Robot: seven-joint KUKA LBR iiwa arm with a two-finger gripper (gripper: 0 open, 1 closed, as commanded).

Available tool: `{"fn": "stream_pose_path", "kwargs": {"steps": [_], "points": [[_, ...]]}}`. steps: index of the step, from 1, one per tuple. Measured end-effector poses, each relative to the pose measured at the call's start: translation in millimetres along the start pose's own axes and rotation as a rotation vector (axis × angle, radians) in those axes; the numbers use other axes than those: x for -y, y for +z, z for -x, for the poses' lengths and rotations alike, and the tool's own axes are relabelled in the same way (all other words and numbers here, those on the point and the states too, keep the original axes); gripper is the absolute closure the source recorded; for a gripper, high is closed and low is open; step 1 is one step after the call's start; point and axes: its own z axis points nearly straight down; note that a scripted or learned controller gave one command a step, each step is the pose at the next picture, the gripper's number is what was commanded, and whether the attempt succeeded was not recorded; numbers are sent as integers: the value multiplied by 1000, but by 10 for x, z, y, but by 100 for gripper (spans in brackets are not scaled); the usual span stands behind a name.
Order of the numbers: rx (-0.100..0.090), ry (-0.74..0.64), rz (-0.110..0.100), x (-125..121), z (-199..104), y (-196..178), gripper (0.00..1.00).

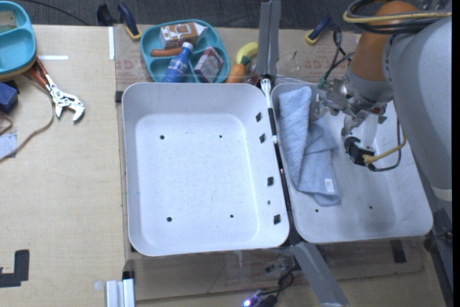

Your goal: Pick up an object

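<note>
A crumpled pale blue towel (pixel 307 147) lies in the right bin (pixel 374 219) just left of the gripper (pixel 350 134), whose grip I cannot tell.

Light wooden bench (pixel 65 190) under a slanted overhead view. Two shallow white plastic bins side by side: left bin (pixel 133 176), right bin (pixel 402 219), long rims nearly touching. Behind left bin, teal compartmented plastic tray (pixel 147 47), just beside yellow banana-shaped toy (pixel 246 52) and orange carrot-shaped toy (pixel 237 72). At far left edge, second teal plastic tray (pixel 16 39), partly cut off. Near it, silver adjustable metal wrench (pixel 65 101) with red-brown handle, lying flat. White tape strip (pixel 54 57) between the trays. Blue-and-yellow clamps (pixel 129 22) on rear edge.
</note>
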Motion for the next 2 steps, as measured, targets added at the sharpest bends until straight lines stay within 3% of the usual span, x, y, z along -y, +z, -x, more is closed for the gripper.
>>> {"fn": "stream_pose_path", "kwargs": {"steps": [1,2], "points": [[1,-175,-1,-20,448,-673,0],[3,-178,-1,-21,445,-759,100]]}}
